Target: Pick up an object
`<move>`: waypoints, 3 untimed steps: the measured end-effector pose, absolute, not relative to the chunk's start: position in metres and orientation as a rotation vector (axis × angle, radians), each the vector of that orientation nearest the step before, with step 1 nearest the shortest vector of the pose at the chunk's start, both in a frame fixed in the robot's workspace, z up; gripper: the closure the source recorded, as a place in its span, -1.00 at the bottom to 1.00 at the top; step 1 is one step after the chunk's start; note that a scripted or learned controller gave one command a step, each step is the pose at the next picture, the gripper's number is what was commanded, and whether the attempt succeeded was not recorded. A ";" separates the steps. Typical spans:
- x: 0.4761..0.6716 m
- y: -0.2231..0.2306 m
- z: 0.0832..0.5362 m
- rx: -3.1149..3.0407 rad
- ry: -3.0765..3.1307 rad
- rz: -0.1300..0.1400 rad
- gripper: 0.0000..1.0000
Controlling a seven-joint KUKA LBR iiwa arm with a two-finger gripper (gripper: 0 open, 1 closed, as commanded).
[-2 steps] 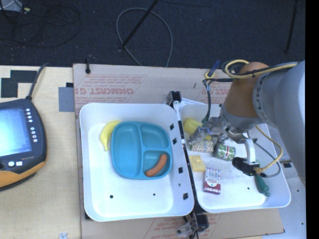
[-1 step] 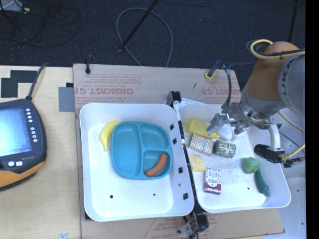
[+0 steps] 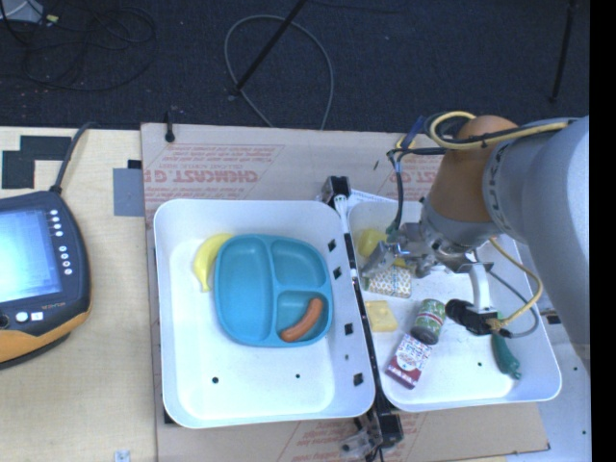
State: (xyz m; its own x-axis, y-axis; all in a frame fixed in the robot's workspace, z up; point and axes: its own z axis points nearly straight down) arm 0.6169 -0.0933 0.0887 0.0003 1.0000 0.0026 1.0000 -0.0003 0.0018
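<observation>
Pincer: positioned low over the upper-left part of the right bin, close to the wall it shares with the left bin. The arm's grey body and orange band extend from it toward the view's right. The opening width cannot be determined from the camera view, and neither can whether anything is gripped.

Object positions, referenced to the pincer:

- Speckled packet: immediately below the pincer in the view, and the nearest candidate for pickup. Whether the two are in contact cannot be confirmed.
- Yellow item: just to the pincer's left, beside the bin wall.
- Pale yellow block: below and slightly left, beyond the speckled packet.
- Small jar with a green lid: near, below and to the right.
- Red and white packet: further below, touching the jar's lower end.
- Green-handled item: well apart, toward the lower right.
- Blue divided plate: well to the left, in the left bin. A sausage lies in its lower-right compartment.
- Yellow curved item: at the plate's far left edge, the object furthest from the pincer
</observation>
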 end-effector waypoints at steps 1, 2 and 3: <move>0.645 -0.087 0.092 -2.215 -2.220 0.011 -1.00; 0.593 -0.083 0.094 -2.233 -2.227 -0.016 -1.00; 0.552 -0.092 0.094 -2.233 -2.229 -0.020 -1.00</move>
State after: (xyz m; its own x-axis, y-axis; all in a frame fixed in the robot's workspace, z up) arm 0.5520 -0.0925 0.0945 0.0020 1.0000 -0.0004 0.9998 -0.0020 0.0186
